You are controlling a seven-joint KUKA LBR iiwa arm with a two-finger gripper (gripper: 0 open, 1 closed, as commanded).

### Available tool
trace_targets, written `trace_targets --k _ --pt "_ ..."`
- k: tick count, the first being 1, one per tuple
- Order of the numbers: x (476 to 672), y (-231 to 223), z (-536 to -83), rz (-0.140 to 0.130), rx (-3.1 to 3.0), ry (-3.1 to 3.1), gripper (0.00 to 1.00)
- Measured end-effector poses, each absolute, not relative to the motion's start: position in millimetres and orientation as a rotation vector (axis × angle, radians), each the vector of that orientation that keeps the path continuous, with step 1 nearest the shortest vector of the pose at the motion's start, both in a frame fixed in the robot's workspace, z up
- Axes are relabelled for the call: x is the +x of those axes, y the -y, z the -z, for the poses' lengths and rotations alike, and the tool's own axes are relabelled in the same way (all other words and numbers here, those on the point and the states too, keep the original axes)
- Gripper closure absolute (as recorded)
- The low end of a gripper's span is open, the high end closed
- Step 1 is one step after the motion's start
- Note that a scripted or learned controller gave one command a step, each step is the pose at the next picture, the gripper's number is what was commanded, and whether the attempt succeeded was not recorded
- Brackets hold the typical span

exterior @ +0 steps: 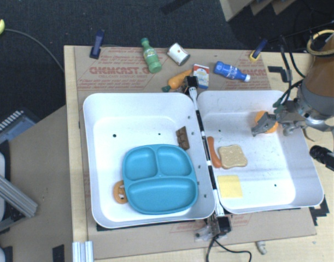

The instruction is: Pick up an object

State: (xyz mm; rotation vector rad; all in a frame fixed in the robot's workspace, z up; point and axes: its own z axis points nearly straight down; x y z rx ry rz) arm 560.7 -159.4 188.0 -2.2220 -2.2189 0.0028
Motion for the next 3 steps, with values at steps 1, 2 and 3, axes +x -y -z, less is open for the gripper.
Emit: trace_targets --k 1,2,3 --pt "607.1 207 -84 0.0 -2.221 2.223 0.0" --pt "662.1 185 -85 0.002 -2.222 2.225 0.0" --pt "662.5 186 -96 0.002 -2.223 2.228 1.0"
